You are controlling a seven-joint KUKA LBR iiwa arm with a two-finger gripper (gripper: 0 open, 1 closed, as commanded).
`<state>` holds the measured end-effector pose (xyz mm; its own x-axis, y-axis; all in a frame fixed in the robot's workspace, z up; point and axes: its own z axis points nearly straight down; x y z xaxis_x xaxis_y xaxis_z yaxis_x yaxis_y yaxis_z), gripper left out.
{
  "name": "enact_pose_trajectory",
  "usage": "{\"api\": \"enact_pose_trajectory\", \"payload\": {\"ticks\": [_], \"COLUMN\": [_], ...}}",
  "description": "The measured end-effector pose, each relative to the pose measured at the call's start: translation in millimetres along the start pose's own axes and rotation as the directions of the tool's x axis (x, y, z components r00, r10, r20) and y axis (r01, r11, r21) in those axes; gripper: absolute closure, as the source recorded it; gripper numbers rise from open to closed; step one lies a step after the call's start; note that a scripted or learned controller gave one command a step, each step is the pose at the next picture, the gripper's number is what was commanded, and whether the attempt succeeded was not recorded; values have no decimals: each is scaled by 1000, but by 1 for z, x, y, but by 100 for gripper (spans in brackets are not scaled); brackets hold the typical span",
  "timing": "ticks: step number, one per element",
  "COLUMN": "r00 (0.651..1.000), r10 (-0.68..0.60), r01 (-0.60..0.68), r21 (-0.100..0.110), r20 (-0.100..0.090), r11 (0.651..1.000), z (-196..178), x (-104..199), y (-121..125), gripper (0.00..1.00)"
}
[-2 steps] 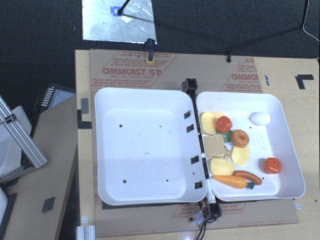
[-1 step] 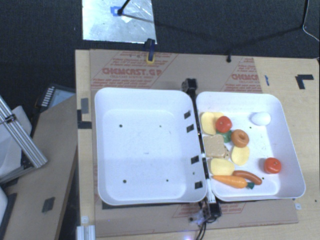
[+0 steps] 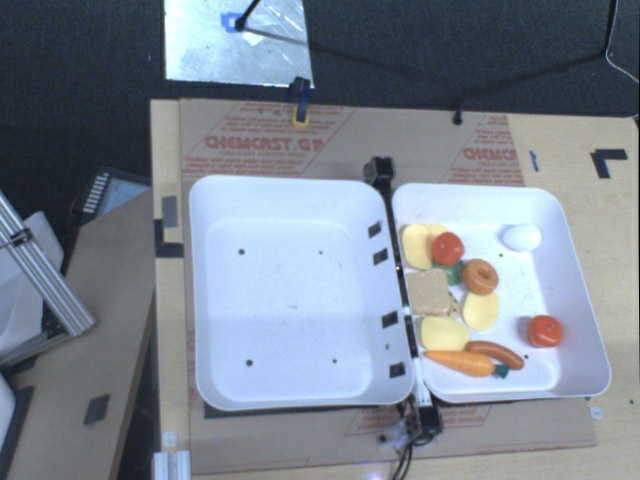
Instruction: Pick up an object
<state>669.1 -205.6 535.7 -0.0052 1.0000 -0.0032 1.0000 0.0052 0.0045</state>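
Note:
The right bin [image 3: 575, 288] holds several toy foods. A white egg [image 3: 520, 237] lies near its far side. A red tomato [image 3: 447, 247] rests against a yellow piece [image 3: 417, 245]. A brown doughnut [image 3: 480, 276] sits mid-bin beside a tan bread slice [image 3: 431, 293]. Two more yellow pieces [image 3: 481, 311] [image 3: 443, 334] lie below these. An orange carrot [image 3: 462, 363] and a sausage [image 3: 494, 352] lie along the near wall. A second red tomato [image 3: 544, 331] sits alone at the right.
The left bin [image 3: 290, 288] stands beside the right one, joined by black clips [image 3: 385, 258]. Both rest on a cardboard sheet [image 3: 340, 138] on the bench. A metal plate [image 3: 237, 26] lies at the back; an aluminium frame [image 3: 35, 268] stands at the left.

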Motion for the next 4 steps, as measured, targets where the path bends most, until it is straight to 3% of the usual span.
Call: {"api": "enact_pose_trajectory", "payload": {"ticks": [1, 3, 4], "r00": [1000, 1000, 1000], "r10": [5, 0, 4], "r01": [-5, 0, -4], "r21": [2, 0, 2], "r20": [-3, 0, -2], "r11": [1000, 1000, 1000], "z": [0, 0, 0], "x": [-1, 0, -1], "y": [-25, 0, -10], "gripper": [100, 100, 100]}}
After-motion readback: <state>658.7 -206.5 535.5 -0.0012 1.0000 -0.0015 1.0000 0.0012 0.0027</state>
